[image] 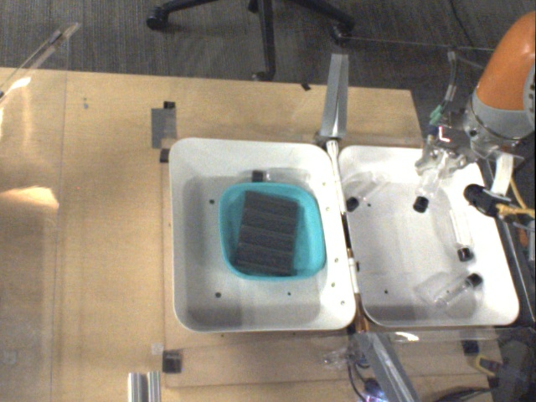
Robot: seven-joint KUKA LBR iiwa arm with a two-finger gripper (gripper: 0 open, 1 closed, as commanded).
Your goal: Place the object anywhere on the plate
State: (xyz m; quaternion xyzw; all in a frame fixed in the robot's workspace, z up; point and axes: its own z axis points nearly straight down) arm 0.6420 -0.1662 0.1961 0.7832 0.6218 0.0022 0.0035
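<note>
I am looking down on two bins sitting side by side on the bench [92, 266]. The plate [311, 224] is lying in the middle of the left bin [193, 249], and the ridged block [268, 234] is resting on it. The arm [507, 90] is reaching in from the right, with its gripper [437, 162] hanging over the far part of the right bin [402, 291]. Beyond the bench, a chair base [266, 11] is standing on the floor.

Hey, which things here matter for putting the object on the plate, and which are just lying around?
Part of the job:
- dark ridged block, lying on the plate
- teal plate in the left bin
- gripper over the right bin

Just lying about:
- office chair base on the carpet
- metal bracket behind the bins
</note>
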